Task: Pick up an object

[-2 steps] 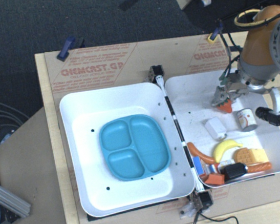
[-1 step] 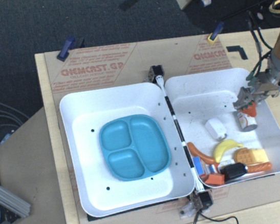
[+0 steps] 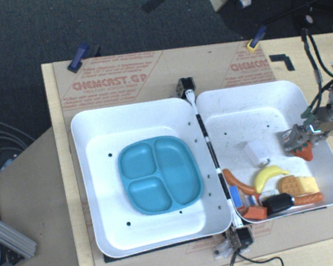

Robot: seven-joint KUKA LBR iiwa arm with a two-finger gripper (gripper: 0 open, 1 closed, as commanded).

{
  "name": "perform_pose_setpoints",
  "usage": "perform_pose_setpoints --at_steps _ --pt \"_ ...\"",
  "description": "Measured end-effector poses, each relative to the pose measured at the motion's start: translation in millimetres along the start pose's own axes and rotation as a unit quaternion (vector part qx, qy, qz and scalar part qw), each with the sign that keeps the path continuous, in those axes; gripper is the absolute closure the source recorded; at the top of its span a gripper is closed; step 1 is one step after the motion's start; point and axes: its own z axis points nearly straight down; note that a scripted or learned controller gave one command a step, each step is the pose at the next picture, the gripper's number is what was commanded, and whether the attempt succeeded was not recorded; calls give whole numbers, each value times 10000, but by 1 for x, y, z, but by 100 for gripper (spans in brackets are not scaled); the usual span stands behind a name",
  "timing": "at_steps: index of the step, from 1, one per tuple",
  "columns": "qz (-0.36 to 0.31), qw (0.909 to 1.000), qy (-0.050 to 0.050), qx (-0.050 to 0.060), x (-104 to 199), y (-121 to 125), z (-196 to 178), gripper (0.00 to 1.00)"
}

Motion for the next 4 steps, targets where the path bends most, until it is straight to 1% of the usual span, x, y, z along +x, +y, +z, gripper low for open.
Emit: perform_pose_setpoints --at_steps 1,2,3,4 --pt "-3 10000 -2 1 46 0 16 100" --pt "-2 10000 -9 -17 71 0 1 100" --pt "-4 10000 -5 -8 125 0 0 100" --pt "6 10000 -13 -15 93 0 -2 100"
